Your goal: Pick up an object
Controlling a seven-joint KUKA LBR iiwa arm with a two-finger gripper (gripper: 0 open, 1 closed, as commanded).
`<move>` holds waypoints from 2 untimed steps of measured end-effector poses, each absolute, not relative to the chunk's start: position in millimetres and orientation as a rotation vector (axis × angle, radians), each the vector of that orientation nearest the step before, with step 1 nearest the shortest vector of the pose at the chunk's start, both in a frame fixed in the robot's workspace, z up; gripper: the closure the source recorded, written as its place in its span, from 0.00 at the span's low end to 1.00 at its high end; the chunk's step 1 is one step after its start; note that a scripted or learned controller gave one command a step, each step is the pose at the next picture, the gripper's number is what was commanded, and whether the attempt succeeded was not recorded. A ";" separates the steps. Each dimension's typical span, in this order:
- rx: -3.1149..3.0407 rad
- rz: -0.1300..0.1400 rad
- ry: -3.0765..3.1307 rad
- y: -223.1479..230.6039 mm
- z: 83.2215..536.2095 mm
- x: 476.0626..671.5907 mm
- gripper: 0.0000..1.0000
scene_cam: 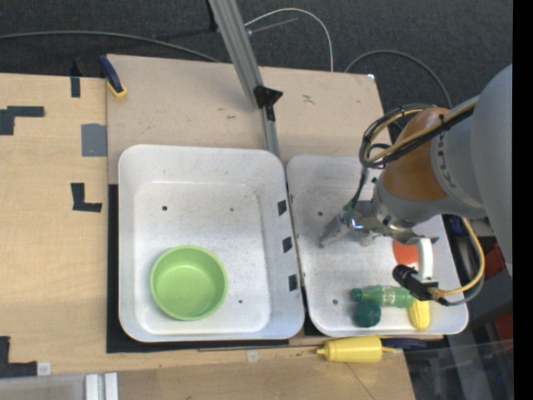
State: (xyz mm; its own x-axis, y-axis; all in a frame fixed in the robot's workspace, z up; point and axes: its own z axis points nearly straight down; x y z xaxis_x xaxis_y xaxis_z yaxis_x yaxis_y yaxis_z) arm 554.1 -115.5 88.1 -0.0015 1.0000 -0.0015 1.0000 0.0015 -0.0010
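Here the end effector [343, 230] hangs low over the right bin [321, 302], its fingers spread apart with nothing between them. A green bottle [381, 296] lies near the bin's front edge, well apart from it. A green bowl [189, 282] sits in the left bin [200, 169].

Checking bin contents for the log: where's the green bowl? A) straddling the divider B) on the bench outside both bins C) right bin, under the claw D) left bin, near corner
D: the green bowl sits inside the left bin, toward its near-left corner, well apart from the claw over the right bin.
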 end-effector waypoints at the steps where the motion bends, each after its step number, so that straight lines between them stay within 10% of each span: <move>1: 2.220 -0.003 2.225 -114.8 98.7 554.0 1.00; 2: 2.218 0.003 2.220 -117.1 161.6 554.4 1.00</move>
